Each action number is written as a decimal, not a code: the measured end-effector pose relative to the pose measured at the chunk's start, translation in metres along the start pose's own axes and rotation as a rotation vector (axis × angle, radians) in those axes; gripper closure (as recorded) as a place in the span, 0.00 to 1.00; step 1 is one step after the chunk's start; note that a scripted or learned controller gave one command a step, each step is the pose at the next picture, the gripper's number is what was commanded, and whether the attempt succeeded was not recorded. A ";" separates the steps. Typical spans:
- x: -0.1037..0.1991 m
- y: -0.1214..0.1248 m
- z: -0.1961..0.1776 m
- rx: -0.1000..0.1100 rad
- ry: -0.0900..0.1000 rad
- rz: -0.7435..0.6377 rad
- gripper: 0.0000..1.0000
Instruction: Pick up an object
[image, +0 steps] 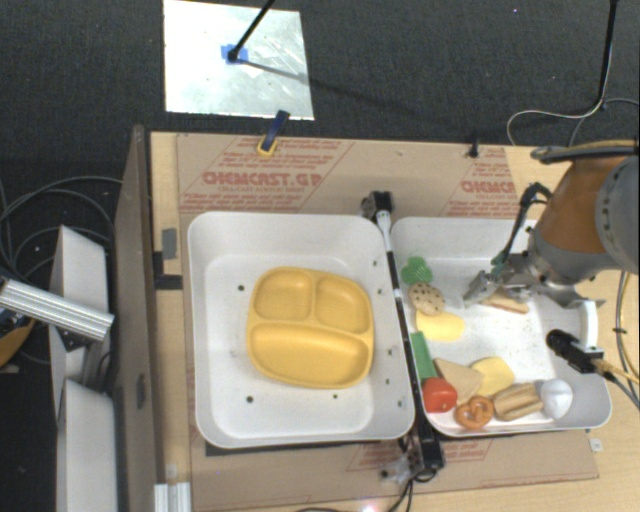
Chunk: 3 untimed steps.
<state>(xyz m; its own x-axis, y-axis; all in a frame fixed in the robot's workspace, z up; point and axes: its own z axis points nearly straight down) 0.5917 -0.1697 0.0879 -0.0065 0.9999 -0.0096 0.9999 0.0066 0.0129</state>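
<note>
Start at the front edge of the right bin (598, 408), nearest you: a row of toy food lies along that wall, with a pretzel (474, 411), a red tomato (439, 395), a bread roll (516, 400) and a white egg-like piece (556, 396) packed close together. Just behind them sit a tan wedge (459, 377) and a yellow cheese block (493, 375), touching each other. Further back you have a pale yellow oval piece (441, 327), a chocolate-chip cookie (427, 297) just above it, and a green piece (416, 270) near the divider. A green strip (423, 354) runs along the inner wall.

In the left bin (215, 300) a yellow divided plate (310, 327) lies flat in the middle, with nothing on it.

The gripper (490, 285) is down low in the back half of the right bin, reaching in from the right, and a small tan stick-like piece (510, 306) lies just beside its tips. You cannot tell from here how far the claw is spread, nor whether anything sits between its tips; the metal parts blur together at this size.

Judging by that, the pick is not yet done: every piece you can see rests on the bin floor. The reach looks made; the grasp and the lift are left, and the tan piece is probably the nearest candidate.
</note>
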 end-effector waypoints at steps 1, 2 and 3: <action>-0.039 0.028 -0.003 -0.004 0.004 0.004 0.00; -0.037 -0.015 0.004 0.015 0.009 0.006 0.00; -0.036 0.075 0.003 0.006 0.008 -0.001 0.00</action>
<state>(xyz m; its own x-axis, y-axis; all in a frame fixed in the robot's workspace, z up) 0.6668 -0.2051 0.0867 -0.0078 1.0000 -0.0018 0.9999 0.0078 0.0070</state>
